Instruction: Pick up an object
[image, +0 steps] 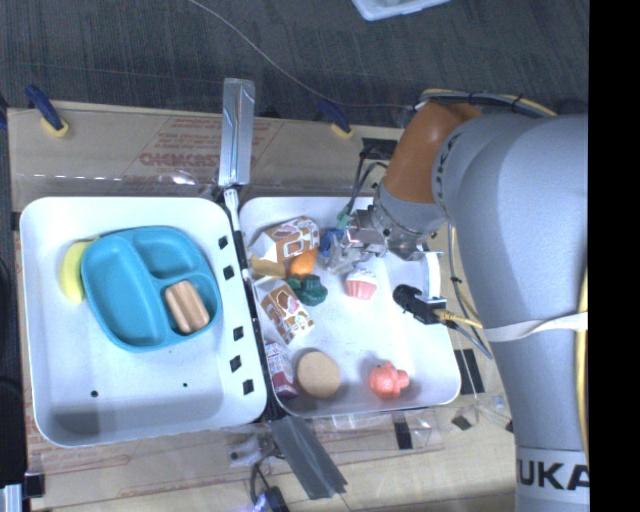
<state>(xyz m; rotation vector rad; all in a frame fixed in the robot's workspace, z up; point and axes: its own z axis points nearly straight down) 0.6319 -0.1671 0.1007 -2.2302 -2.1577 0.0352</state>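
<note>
My gripper (347, 247) hangs low over the back of the right bin (440, 375), just above a pink cupcake (362, 288). Directly to its left are a patterned carton (290, 238), an orange piece (302, 265) and a dark green piece (314, 291). A second patterned carton (285, 306) lies lower down by the bin's left wall. Along the front of the bin sit a round tan bun (318, 373) and a pink-red toy (388, 380). The wrist hides what is at the gripper's tip.
The left bin (60, 400) holds a blue divided plate (125, 280) with a brown bread roll (186, 306) in one compartment, and a yellow banana (70, 271) at the plate's left edge. A metal divider (236, 130) stands between the bins at the back.
</note>
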